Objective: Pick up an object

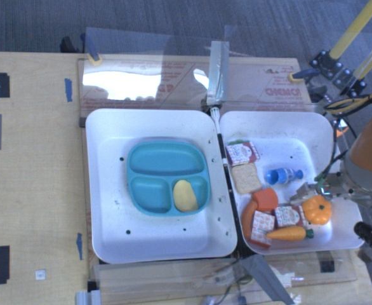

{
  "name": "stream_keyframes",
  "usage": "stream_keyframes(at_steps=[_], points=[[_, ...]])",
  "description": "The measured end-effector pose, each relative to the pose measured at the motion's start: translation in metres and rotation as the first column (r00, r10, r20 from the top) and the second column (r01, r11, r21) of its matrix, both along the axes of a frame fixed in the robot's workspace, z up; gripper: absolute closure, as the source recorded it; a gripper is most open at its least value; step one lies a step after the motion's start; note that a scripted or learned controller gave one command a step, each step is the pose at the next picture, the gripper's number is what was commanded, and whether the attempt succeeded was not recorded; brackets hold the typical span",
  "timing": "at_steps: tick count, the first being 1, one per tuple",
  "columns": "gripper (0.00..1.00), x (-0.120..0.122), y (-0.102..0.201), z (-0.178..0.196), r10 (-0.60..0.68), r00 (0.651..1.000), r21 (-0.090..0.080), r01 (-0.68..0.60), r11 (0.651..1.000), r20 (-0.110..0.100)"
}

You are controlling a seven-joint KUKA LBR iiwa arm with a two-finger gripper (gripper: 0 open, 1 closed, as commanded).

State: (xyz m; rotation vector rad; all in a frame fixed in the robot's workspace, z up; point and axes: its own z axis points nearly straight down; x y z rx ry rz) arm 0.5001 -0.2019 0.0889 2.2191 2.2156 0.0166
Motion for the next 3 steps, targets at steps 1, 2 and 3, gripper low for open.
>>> stream_keyframes(at_steps=[1, 2, 3], points=[[1.00, -0.001, -0.003, 0.009, -0.004, 1.000, -0.006, 0.004, 1.000, -0.001], [1.00, 0.078, 0.126, 0.099, 0.024, 1.000, 0.001, -0.024, 1.000, -0.001], [1.00, 0.081, 0.153, 0.095, -0.013, 1.000, -0.004, 0.013, 1.000, -0.011]])
